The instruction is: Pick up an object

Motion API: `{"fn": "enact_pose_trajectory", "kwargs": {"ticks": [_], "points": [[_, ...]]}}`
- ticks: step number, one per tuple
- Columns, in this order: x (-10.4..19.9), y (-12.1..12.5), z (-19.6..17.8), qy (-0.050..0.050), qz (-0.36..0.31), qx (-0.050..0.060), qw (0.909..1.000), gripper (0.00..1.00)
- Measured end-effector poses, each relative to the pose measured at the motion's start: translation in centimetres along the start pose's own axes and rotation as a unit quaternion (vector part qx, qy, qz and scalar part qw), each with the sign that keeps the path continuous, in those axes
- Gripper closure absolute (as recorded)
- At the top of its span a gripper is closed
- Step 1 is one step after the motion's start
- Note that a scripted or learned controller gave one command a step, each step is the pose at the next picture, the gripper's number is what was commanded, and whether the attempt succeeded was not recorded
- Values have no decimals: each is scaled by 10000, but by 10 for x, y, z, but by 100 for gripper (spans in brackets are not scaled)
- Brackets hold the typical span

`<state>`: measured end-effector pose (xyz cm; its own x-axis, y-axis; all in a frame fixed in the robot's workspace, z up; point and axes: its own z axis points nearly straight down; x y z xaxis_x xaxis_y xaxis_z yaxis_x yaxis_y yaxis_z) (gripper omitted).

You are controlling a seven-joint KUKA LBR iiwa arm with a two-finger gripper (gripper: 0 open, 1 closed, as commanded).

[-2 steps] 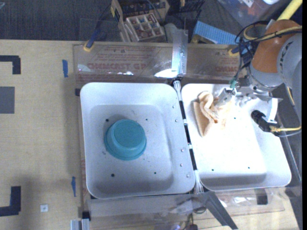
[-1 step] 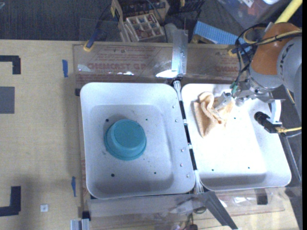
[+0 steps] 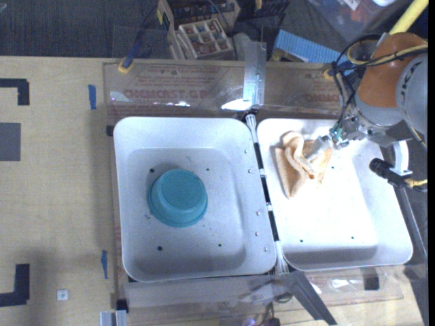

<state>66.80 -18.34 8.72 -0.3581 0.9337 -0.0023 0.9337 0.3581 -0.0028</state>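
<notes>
A crumpled tan cloth [image 3: 297,163] lies at the far left of the right bin [image 3: 353,243]. A teal bowl [image 3: 178,196] sits upside down in the left bin [image 3: 224,141]. The tool [image 3: 321,146] presses into the cloth's right edge; its opening cannot be told.

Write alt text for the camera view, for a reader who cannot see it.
Seen from above, the grey arm's gripper reaches in from the right onto a crumpled tan cloth at the back of the right white bin. A teal bowl sits upside down in the left white bin.
</notes>
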Motion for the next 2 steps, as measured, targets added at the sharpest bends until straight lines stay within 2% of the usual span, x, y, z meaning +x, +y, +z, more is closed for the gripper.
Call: {"fn": "enact_pose_trajectory", "kwargs": {"ticks": [1, 2], "points": [[0, 3, -10, -1, -8, -36, 10000, 100], [29, 12, -82, 0, 70, -29, 10000, 100]]}}
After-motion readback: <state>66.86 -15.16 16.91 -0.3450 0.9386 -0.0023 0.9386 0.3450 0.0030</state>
